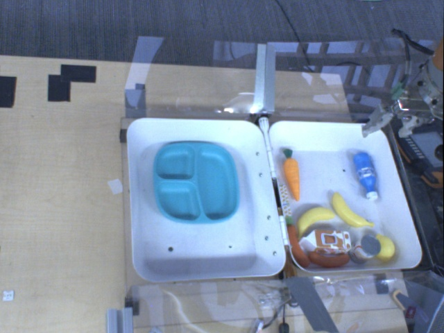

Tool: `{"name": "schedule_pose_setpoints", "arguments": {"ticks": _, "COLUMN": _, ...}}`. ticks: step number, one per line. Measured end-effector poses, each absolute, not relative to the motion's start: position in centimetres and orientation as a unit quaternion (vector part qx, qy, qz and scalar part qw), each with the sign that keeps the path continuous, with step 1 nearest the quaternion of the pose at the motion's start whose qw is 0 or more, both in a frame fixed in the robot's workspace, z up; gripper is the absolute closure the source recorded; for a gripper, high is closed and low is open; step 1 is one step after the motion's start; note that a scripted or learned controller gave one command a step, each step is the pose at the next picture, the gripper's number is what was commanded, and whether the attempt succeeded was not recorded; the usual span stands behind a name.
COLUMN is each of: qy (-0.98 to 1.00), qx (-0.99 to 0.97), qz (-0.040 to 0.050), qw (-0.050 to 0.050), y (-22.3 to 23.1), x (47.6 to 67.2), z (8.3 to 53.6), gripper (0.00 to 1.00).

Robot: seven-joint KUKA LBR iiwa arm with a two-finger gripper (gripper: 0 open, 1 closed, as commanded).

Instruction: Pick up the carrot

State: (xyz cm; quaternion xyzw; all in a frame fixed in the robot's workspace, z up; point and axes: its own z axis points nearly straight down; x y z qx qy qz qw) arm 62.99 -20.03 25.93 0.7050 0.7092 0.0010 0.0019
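Camera view, left to right: a blue divided plate lies in the left bin. In the right bin, the carrot lies near the left wall, green top pointing away from the camera. Nearer the front sit two bananas, a sausage and a small carton. A blue bottle lies further right. The gripper hangs over the bin's far right corner, well apart from the carrot; I cannot tell how far open it is.

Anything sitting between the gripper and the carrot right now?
Nothing visible does. The gripper hangs at the right bin's far right corner; the carrot lies alone near the left wall, with bare white floor between. The blue bottle sits nearer the camera, off that line.
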Motion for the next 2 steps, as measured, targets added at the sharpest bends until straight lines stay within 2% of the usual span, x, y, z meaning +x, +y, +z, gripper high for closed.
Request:
{"name": "schedule_pose_setpoints", "arguments": {"ticks": 1, "qy": 0.711, "qx": 0.703, "qz": 0.0013, "qw": 0.002, "y": -13.2, "x": 64.9, "z": 21.5, "gripper": 0.0}}
{"name": "schedule_pose_setpoints", "arguments": {"ticks": 2, "qy": 0.728, "qx": 0.685, "qz": 0.002, "qw": 0.002, "y": -5.2, "x": 65.2, "z": 19.5, "gripper": 0.0}}
